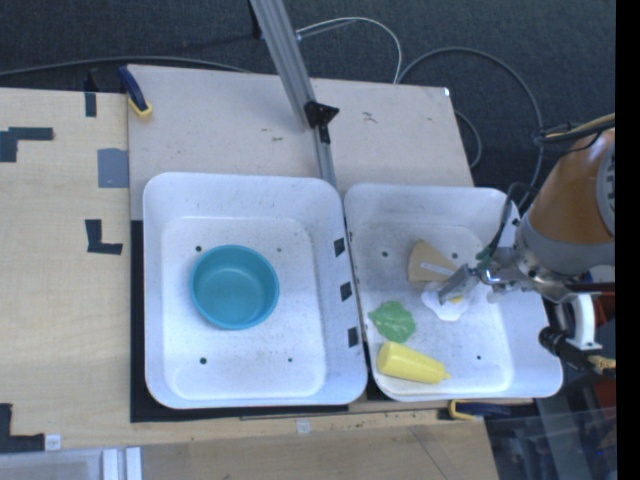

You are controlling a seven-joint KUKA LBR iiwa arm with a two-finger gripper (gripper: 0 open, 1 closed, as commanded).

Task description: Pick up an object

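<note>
In the right bin lie a tan wedge-shaped piece, a small white object, a green leafy piece and a yellow block. My gripper reaches in from the right and sits low over the white object, just below the tan wedge. The left bin holds a blue bowl.
A grey metal pole slants across the bench behind the bins. A yellow and blue clamp sits at the bench's far left corner. Cables run across the dark floor behind. The arm's orange band hangs over the right bin's right edge.
</note>
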